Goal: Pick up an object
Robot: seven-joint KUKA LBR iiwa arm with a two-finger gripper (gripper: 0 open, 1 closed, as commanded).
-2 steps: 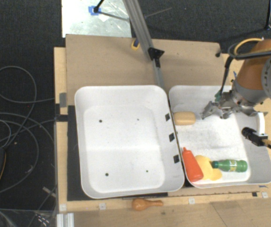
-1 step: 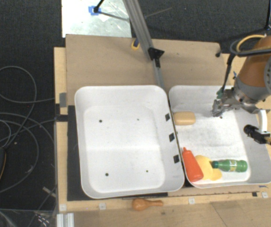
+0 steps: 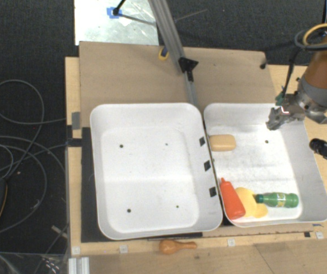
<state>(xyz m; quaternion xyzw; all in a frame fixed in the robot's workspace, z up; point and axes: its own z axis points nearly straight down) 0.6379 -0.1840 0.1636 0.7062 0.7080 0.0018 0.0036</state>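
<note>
Left bin (image 3: 146,110) sat beside the right bin (image 3: 314,181), edges touching. In the right bin, a tan block (image 3: 222,142) lay near the left wall. Along the front wall: orange bottle (image 3: 231,198), yellow piece (image 3: 249,201), green bottle (image 3: 277,199), close together. Gripper (image 3: 275,119) hung over the right bin's back right part, well apart from all four objects, nothing seen in it. Couldn't tell its state. A tan pear-shaped object (image 3: 176,245) lay on the bench in front of the bins.
</note>
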